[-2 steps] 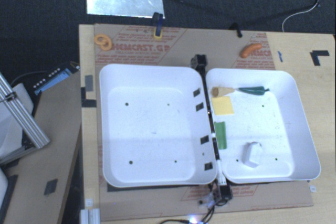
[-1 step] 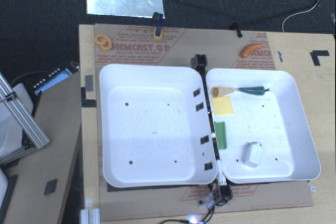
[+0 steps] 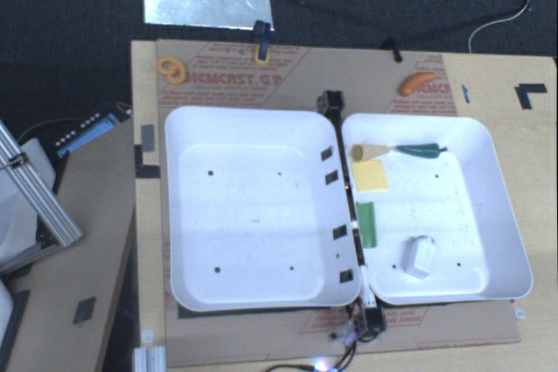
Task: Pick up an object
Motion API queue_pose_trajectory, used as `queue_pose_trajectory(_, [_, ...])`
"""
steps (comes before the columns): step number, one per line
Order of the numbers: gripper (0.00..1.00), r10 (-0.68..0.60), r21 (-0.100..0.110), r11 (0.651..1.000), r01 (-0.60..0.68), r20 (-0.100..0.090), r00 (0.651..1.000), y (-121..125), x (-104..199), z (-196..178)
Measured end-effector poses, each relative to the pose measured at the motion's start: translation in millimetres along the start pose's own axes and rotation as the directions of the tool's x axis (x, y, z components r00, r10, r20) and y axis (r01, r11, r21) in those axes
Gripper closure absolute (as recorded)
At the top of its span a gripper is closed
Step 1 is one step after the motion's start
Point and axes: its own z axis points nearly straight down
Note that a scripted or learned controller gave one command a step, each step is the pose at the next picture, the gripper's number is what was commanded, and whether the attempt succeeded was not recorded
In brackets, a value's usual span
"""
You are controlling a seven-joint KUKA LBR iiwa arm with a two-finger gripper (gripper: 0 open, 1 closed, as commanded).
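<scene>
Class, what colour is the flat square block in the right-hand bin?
Yellow: the square block, seen in the camera view.

Arm: pose cannot be told.
Wrist: angle cannot be told.
Gripper: place and state cannot be told.

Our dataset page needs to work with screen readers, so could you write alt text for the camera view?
Two shallow white bins sit side by side on a bench, seen from above: the right bin holds a yellow square block, a green bar, a small white object and a teal-handled brush, beside the left bin.
</scene>
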Motion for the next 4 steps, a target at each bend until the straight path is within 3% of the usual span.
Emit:
queue_pose_trajectory(1, [1.00, -0.005, -0.001, 1.000, 0.005, 0.003, 1.000, 138.1, -32.2, 5.0])
queue_pose_trajectory(2, [1.00, 0.002, -0.003, 1.000, -0.002, 0.002, 1.000, 10.2, -22.4, -1.9])
queue_pose_trajectory(3, [1.00, -0.001, -0.001, 1.000, 0.001, 0.004, 1.000, 82.1, -53.2, 11.9])
queue_pose_trajectory(4, [1.00, 0.002, 0.000, 1.000, -0.002, 0.001, 1.000, -11.8, -52.9, -0.4])
